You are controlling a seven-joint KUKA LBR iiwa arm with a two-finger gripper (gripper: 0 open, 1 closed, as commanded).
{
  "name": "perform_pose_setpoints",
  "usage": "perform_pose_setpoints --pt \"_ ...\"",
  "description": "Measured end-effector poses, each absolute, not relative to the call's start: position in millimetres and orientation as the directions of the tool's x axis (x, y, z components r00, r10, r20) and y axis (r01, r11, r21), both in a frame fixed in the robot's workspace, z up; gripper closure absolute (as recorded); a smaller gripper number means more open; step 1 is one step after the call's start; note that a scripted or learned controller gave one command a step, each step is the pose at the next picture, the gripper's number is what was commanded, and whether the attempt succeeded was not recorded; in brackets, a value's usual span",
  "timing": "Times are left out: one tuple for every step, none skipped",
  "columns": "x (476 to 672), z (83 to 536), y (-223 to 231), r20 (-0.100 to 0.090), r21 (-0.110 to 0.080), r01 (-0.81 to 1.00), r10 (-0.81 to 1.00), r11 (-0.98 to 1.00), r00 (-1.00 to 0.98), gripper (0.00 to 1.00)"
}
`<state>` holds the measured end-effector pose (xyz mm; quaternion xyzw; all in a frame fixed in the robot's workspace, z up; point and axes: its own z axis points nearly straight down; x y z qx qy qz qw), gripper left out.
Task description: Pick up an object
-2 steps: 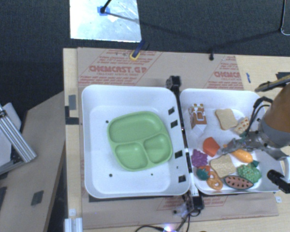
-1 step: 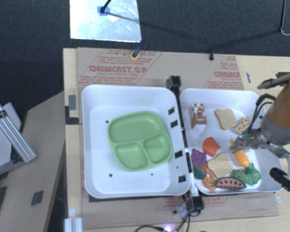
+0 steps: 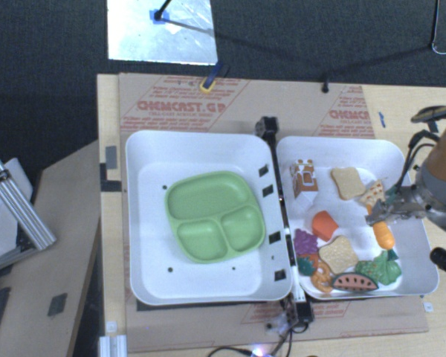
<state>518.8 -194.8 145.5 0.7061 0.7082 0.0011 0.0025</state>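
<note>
The right bin (image 3: 401, 155) holds several toy foods. Among them are a bread slice (image 3: 347, 182), a cracker (image 3: 372, 193), an orange carrot (image 3: 384, 235), a red-orange pepper (image 3: 325, 224), purple grapes (image 3: 305, 241), a toast piece (image 3: 337, 254), a pretzel (image 3: 320, 277), a watermelon slice (image 3: 354, 281), green broccoli (image 3: 383, 268) and a brown-and-white block (image 3: 303, 175). My gripper (image 3: 380, 210) reaches in from the right, low over the bin's right side. It sits between the cracker and the carrot, just above the carrot's top end. Nothing is visibly lifted.
The left bin (image 3: 145, 162) holds a green three-compartment plate (image 3: 212, 216). A black hinge strip (image 3: 276, 199) runs between the bins. Cardboard (image 3: 182, 103) lies under both bins. A shiny metal sheet (image 3: 161, 21) lies beyond the bench at the back.
</note>
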Motion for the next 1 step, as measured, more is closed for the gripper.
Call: perform_pose_setpoints --pt "521.4 207.4 -188.2 -0.003 0.008 1.0 1.0 0.005 -0.005 1.0"
